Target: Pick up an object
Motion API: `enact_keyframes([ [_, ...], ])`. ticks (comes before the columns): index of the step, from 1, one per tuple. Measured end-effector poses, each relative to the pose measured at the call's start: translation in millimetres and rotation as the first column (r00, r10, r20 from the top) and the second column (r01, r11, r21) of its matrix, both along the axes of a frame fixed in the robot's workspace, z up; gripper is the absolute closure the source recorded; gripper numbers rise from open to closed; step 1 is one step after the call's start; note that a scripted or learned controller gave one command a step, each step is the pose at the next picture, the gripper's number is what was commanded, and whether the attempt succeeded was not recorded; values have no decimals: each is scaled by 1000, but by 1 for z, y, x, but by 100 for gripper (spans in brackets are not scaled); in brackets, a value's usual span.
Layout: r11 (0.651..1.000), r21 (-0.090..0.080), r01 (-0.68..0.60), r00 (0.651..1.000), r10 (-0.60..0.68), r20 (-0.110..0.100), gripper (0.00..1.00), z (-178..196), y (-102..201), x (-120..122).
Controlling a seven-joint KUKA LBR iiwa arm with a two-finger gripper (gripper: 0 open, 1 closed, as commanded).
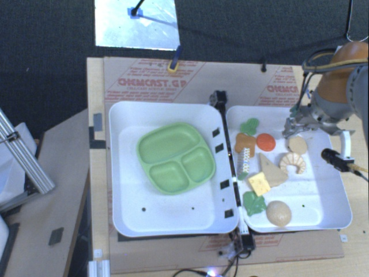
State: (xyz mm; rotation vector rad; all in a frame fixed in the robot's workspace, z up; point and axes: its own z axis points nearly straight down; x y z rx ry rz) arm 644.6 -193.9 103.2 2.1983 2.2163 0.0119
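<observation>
While its finger state cannot be told, the gripper (297, 127) hangs over the right bin (337, 203), just above a tan cookie (297, 145), croissant (294, 163) and orange disc (266, 142); a green tray (176, 156) fills the left bin (124, 172).

Robotics lab bench (144, 77) (white bins (124, 212), toy food (265, 141), cabling)
</observation>
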Motion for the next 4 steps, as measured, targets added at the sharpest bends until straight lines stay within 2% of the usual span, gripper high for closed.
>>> enact_keyframes([
  [1,1000,7,2,1000,-2,-12,100,56,7,10],
  [2,1000,7,1,1000,-1,-12,100,108,17,12],
  [3,1000,8,1,1000,-1,-15,100,122,17,13],
  [4,1000,10,1,1000,-1,-21,100,113,54,-27],
])
